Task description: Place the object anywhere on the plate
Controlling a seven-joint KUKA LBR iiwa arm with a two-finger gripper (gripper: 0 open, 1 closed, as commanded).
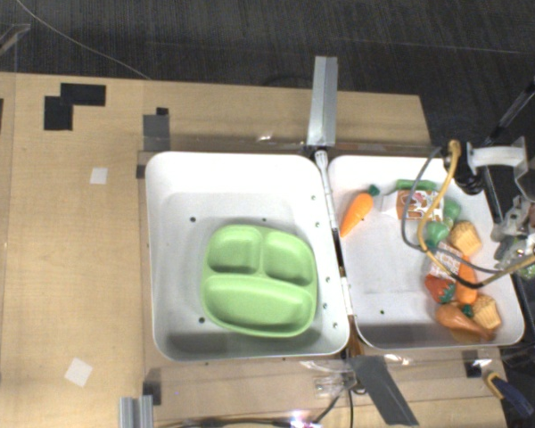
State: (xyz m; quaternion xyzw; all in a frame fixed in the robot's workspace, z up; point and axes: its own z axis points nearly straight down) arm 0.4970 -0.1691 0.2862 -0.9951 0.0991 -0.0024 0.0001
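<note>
1. Plate: green, three compartments, in the left bin.
2. Carrot: right bin, near the divider; long axis slanted, leaf end up-right.
3. Gripper: at the right bin's far right edge; grip state cannot be told.
4. Judgement: carrot lies left of the gripper, plate further left beyond the divider.

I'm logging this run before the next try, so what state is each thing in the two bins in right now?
Green plate: flat in the left bin, all three compartments bare.
Carrot: lying loose near the right bin's left wall, apart from the rest.
Pile of toy food: heaped along the right bin's right side, under loose cables.
Gripper: at the right bin's right edge; too small to tell more.
</note>
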